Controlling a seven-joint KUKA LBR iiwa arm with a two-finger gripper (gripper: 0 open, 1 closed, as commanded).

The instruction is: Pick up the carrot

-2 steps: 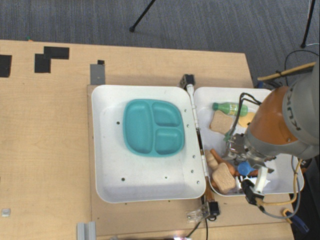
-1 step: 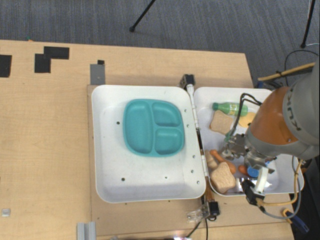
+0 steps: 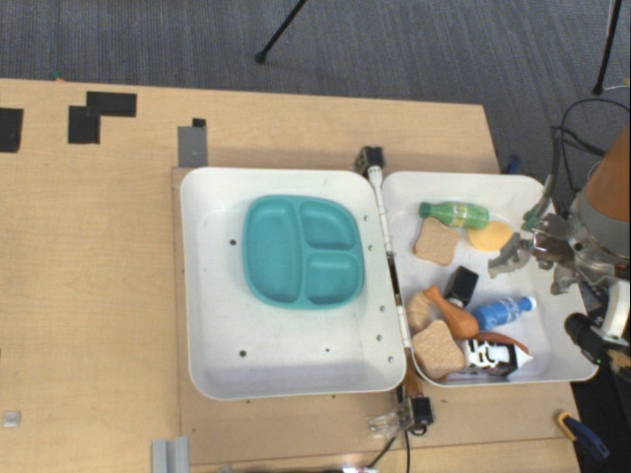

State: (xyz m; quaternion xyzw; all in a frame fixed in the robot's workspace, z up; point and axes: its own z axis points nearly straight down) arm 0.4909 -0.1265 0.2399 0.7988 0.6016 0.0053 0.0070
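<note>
Carrot (image 3: 452, 312) lying in the right bin (image 3: 552, 363), toward its near-left part, slanting between two bread slices (image 3: 438, 347) and just left of the blue bottle (image 3: 501, 312). Probably a light, stiff, smooth plastic toy, apt to slip or roll; best pinched across its thick middle, clear of the crowding neighbours. Gripper (image 3: 532, 247) poised over the bin's right side, well apart from the carrot, seemingly with nothing in it, fingers too unclear to tell how wide.

A robotics lab: a plywood bench (image 3: 89, 294) bearing 2 white bins (image 3: 212, 363), black tripod legs (image 3: 294, 13) on grey carpet (image 3: 148, 18), loose cables (image 3: 567, 151).
</note>
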